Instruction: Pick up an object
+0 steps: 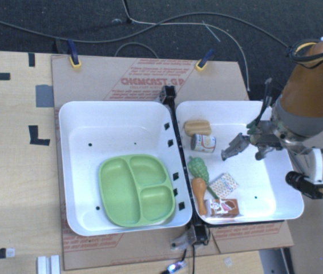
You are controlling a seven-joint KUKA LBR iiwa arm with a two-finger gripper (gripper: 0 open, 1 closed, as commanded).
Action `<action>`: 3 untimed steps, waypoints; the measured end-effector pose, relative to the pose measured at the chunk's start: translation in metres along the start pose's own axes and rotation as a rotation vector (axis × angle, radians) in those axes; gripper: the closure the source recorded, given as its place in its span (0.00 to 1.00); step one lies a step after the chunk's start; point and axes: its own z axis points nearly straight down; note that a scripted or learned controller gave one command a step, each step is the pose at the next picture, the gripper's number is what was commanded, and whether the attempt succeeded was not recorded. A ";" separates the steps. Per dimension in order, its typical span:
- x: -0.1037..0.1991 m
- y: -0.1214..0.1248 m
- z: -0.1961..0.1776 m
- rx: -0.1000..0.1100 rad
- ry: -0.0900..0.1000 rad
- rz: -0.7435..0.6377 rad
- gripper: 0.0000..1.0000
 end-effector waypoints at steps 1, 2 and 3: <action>0.000 0.002 -0.007 -0.014 -0.002 -0.004 0.00; 0.009 -0.001 0.041 -0.010 -0.002 -0.003 0.00; 0.004 0.007 0.097 -0.011 -0.003 -0.002 0.00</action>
